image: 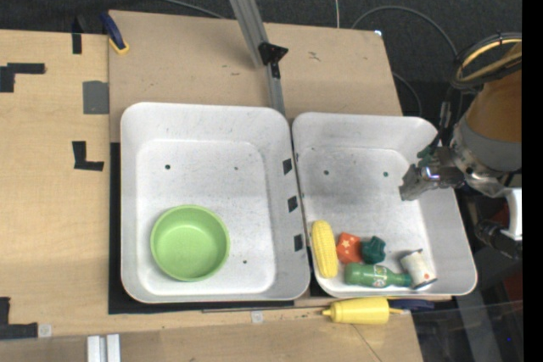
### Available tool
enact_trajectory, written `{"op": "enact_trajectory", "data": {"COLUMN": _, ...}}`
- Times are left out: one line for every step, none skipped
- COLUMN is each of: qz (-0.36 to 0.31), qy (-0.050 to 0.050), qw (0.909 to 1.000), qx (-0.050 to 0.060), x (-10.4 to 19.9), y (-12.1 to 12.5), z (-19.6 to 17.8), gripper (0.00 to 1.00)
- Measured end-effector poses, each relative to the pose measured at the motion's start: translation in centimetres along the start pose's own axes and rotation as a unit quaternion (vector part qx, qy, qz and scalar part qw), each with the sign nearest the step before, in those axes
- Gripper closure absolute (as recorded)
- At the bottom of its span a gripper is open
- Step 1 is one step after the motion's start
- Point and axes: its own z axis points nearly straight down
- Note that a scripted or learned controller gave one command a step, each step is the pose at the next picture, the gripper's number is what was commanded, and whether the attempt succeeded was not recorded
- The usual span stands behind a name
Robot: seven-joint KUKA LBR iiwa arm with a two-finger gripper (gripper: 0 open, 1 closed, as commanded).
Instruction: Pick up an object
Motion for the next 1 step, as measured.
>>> {"op": "enact_trajectory", "data": {"qz": 0.0, "qy": 0.001, "qw": 1.0, "qx": 0.001, "x": 0.0, "y": 0.07, "z": -2.81, "gripper": 1.0}}
